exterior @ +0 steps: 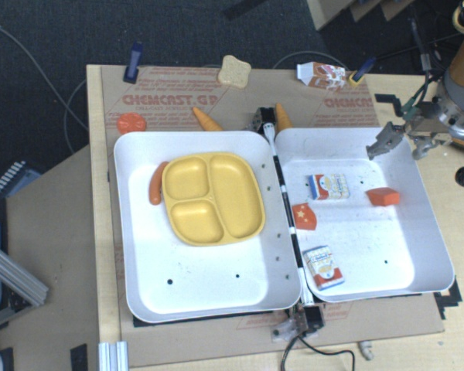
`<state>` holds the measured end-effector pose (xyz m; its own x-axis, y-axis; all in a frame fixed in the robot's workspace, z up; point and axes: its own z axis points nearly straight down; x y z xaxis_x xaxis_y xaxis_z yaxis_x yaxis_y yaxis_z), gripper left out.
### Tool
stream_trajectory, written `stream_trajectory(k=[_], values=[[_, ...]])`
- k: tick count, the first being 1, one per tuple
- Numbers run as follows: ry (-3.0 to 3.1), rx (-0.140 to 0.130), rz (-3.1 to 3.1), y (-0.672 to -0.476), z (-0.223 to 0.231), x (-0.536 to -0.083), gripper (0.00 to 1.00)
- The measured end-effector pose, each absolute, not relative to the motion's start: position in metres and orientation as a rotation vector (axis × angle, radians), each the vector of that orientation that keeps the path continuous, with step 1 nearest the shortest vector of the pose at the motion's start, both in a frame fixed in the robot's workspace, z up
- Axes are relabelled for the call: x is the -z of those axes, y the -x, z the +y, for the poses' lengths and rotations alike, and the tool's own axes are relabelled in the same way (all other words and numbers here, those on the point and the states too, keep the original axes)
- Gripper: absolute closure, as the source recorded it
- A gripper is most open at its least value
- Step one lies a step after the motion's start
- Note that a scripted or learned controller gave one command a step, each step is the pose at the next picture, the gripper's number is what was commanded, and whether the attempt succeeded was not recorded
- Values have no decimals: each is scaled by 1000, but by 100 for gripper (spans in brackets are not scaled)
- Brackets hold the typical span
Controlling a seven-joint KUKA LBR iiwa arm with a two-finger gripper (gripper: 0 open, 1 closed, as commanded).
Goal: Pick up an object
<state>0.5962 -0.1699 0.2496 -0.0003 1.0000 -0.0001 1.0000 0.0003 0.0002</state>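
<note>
The gripper [400, 136] hangs over the right bin's [425, 246] far edge, fingers spread, holding nothing; the nearest thing, an orange block [383, 197], lies just below, toward the bin's middle.

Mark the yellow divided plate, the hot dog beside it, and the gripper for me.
yellow divided plate [213, 199]: camera view, on the ridge where its compartments meet.
hot dog [155, 184]: camera view, mid-length of the sausage, left of the plate.
gripper [402, 139]: camera view, between its fingertips, over the right bin's far edge.
</note>
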Motion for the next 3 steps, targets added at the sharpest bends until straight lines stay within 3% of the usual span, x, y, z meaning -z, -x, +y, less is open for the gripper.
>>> stream_trajectory(k=[1,2,3], values=[[-2223,3,2223,-594,-220,-140,0],[-2219,-7,2226,-591,-216,-87,0],[-2217,-5,2220,-591,-218,-97,100]])
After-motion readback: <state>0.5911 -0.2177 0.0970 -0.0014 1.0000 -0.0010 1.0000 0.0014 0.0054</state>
